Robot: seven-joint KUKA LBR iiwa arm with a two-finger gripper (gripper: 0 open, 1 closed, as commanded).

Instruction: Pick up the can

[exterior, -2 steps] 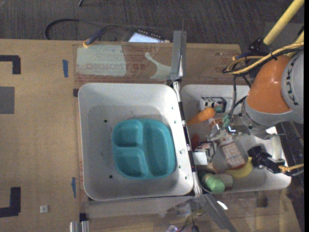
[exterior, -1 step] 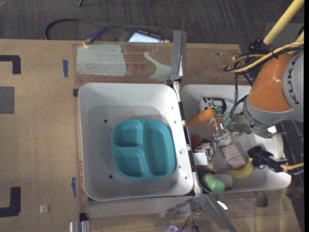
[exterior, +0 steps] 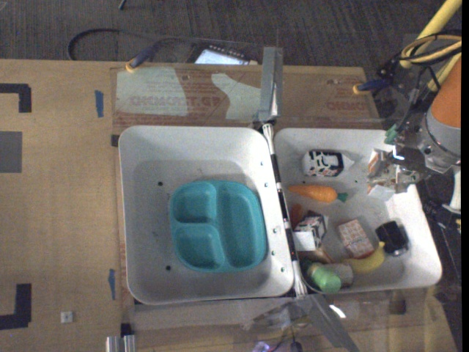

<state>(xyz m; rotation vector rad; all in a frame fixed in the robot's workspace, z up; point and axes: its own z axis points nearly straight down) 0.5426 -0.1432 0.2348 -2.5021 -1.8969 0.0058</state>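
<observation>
A green can (exterior: pixel 326 277) lies on its side at the front edge of the right bin (exterior: pixel 425 270), beside a yellow banana (exterior: pixel 370 260). My gripper (exterior: pixel 387 173) hangs over the bin's back right part, well behind the can and to its right. It is blurred and nothing is seen in it. A black-and-white cow-patterned container (exterior: pixel 324 163) lies at the back of the same bin, left of the gripper.
The right bin also holds an orange carrot (exterior: pixel 315 193), a small printed box (exterior: pixel 310 229), a patterned cube (exterior: pixel 355 237) and a black object (exterior: pixel 392 237). In the left bin (exterior: pixel 139 160) sits a teal divided plate (exterior: pixel 218 224). A metal divider (exterior: pixel 270 94) runs between the bins.
</observation>
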